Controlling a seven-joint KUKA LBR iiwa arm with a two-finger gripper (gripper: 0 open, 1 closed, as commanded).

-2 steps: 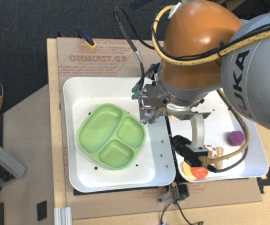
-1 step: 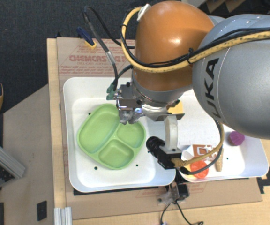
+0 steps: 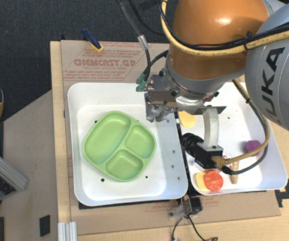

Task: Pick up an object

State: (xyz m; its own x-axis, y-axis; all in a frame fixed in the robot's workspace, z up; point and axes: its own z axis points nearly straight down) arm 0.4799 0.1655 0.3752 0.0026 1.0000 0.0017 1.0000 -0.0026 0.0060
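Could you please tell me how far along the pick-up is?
Done: nothing looks lifted; the green plate lies flat in the left bin, the red piece and purple piece in the right bin. In hand: the pincer hangs above the bins' shared edge. Left: the grasp and lift.

plate [image 3: 119, 145] in left bin [image 3: 92, 184], toy [image 3: 213, 180] in right

- Arm [image 3: 280, 69] comes in from the view's right. Its grey link with partial black lettering takes up the upper right corner.
- Orange band [image 3: 214, 19] sits above the wrist and looks large, close to the camera.
- Cables [image 3: 204, 47] loop around the lower edge of the band.
- Wrist [image 3: 194, 87] points straight down, with a grey flange under the band.
- End effector [image 3: 155, 113] hangs below the wrist's left side in view. It has a metal body, is aimed down, and sits near frame centre.
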